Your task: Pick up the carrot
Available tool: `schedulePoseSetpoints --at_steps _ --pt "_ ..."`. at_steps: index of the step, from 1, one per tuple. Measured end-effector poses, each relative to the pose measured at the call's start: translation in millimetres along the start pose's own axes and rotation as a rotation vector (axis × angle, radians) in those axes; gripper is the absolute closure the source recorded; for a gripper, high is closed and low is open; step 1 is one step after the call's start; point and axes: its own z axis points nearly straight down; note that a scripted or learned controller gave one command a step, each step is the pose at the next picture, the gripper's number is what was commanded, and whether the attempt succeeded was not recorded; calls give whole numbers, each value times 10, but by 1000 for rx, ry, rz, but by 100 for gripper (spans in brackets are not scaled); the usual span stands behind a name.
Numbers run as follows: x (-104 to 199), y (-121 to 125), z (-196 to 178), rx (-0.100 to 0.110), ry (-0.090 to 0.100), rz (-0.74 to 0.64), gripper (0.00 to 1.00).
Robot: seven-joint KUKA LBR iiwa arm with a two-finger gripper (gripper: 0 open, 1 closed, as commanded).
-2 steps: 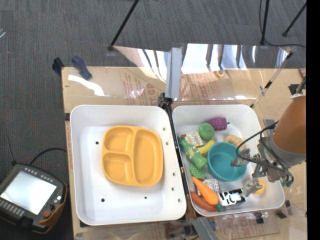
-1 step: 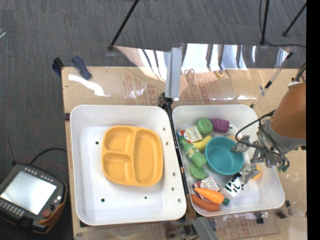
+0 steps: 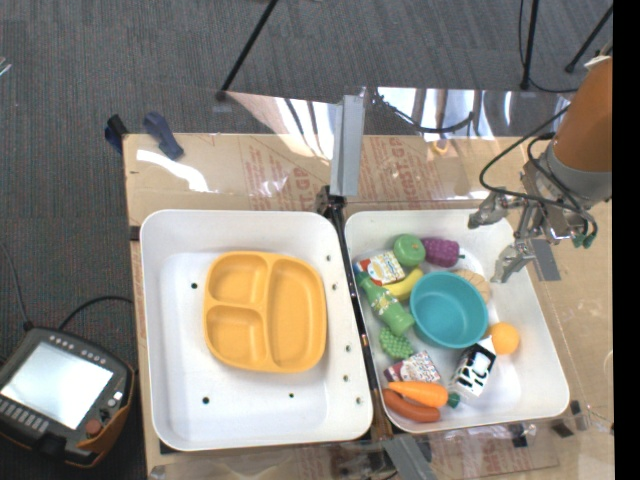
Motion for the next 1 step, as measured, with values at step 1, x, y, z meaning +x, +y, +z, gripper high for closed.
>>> schedulePoseSetpoints --at_steps 1 --pt "579 48 559 -7 17 -43 0"
